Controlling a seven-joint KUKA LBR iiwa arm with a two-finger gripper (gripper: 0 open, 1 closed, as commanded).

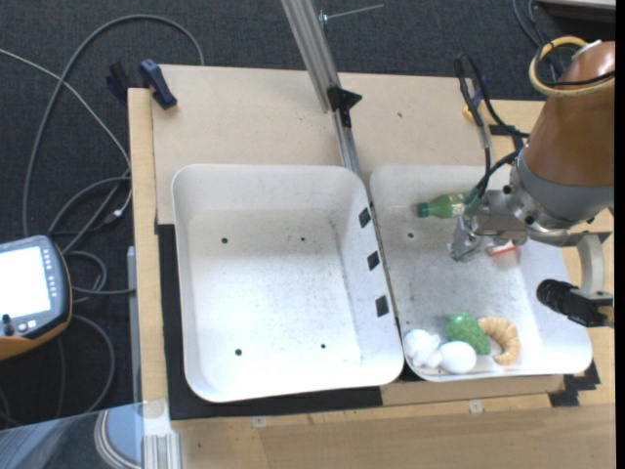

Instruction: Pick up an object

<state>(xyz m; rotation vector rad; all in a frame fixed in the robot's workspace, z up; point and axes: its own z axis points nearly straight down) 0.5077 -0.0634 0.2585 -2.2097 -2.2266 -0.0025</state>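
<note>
Right bin [430,291]: arm [571,164] above bottle [441,205]

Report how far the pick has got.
Done: the arm's two-finger gripper is down inside the right white bin, near the small green plastic bottle. In hand: nothing visibly between its fingers. Left: grasp and lift something; the bottle, the green leafy toy, white round pieces and tan curved piece all lie in the bin.
</note>
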